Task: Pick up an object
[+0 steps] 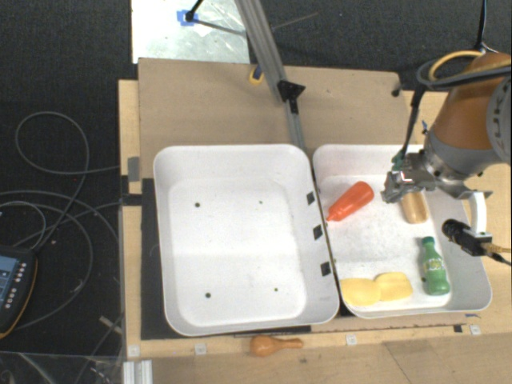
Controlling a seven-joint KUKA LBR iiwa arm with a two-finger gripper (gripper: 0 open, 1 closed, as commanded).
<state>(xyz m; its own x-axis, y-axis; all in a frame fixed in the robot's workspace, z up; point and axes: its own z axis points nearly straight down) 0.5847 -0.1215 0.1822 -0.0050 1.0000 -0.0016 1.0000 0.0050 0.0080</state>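
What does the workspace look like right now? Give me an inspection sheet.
Surface: wooden bench bearing a left bin and a right bin side by side.
Job's things: in the right bin, an orange carrot-shaped toy, a tan cylinder, a green bottle and a yellow sponge-like block.
Clutter: tan pear-shaped object on the bench edge in front of the bins.
Grippers: gripper over the right bin, beside the tan cylinder; grasp unclear.
Cables: loose black cables on the dark floor, left; handheld pendant.
Surroundings: grey pole slanting over the bench.

Single fixed camera above bench (pixel 264 102), slanted downward, both bins (pixel 240 238) framed
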